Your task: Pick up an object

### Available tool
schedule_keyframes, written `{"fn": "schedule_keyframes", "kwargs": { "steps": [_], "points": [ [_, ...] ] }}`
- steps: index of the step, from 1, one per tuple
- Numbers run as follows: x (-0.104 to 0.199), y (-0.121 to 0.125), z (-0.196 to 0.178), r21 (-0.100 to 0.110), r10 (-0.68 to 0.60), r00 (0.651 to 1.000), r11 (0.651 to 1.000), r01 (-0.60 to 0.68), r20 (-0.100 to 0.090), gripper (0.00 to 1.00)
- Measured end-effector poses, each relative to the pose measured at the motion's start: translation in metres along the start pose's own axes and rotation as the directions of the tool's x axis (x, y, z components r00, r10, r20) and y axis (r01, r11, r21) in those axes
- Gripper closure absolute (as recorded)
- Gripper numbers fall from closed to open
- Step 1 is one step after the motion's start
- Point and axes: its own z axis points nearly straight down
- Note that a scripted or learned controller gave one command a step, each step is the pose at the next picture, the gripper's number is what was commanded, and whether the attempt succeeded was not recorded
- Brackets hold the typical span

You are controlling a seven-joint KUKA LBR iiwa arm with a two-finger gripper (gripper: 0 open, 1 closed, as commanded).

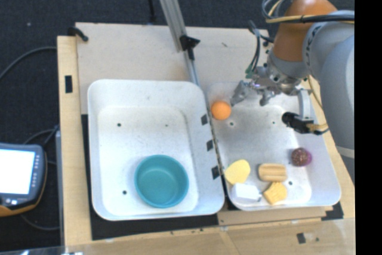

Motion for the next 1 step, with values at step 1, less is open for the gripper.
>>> {"fn": "schedule_keyframes", "kwargs": {
  "steps": [1],
  "points": [
    [-0.0041, 0.0010, 0.0360, -0.011, 0.003, 1.000, 1.000, -0.003, 0.006, 0.00]
  ]
}}
